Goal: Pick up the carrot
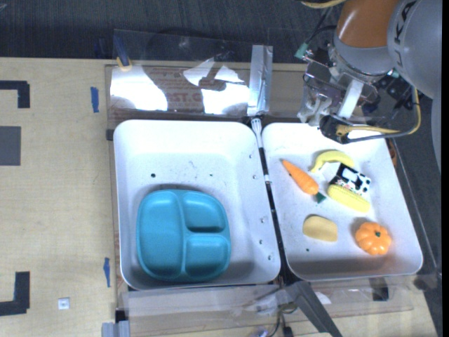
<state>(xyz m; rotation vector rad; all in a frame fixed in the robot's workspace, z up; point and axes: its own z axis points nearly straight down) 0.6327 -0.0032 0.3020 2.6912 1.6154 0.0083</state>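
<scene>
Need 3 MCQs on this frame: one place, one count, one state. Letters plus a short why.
1. The carrot lies in:
A. left bin
B. right bin
C. on the bench

2. Compartments in the blue tray:
A. two
B. three
C. five

3. The claw is:
A. above the right bin's far edge, off the carrot
B. touching the carrot
C. over the blue tray

Key: 1 B, the carrot rests in the right bin near its left wall. 2 B, ridges split the tray in three. 3 A, the claw hangs by the far rim, apart from the carrot.
</scene>
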